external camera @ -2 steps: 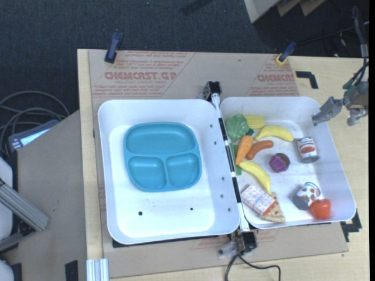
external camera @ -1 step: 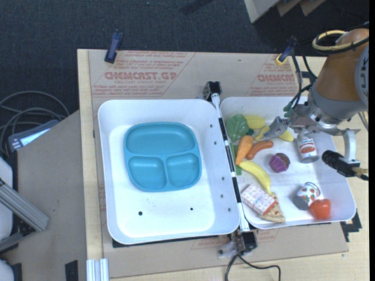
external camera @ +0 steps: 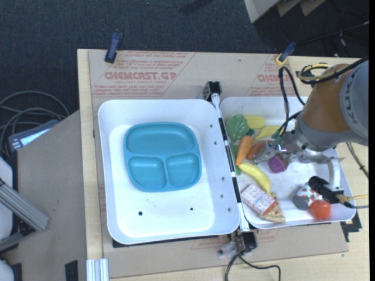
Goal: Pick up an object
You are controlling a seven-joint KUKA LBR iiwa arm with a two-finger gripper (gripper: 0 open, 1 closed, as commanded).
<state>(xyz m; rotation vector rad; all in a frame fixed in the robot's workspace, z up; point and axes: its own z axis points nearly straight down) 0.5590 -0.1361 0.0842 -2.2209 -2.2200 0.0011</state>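
The right bin point(external camera: 345, 215) holds several toy foods. A green vegetable point(external camera: 237, 126) and a yellow corn piece point(external camera: 256, 122) lie at its far left. An orange carrot point(external camera: 244, 149) and a banana point(external camera: 256, 174) lie along the left wall. A small purple piece point(external camera: 277, 164) rests near the middle. My gripper point(external camera: 274, 148) hangs low over the bin, just above the purple piece and right of the carrot. Nothing is visibly held.
The left bin point(external camera: 111, 157) carries a blue divided plate point(external camera: 162, 156). Near the right bin's front lie a pink-and-white box point(external camera: 256, 196), a pizza slice point(external camera: 273, 213), a grey piece point(external camera: 302, 199) and a red tomato point(external camera: 320, 209). The arm covers the bin's right side.
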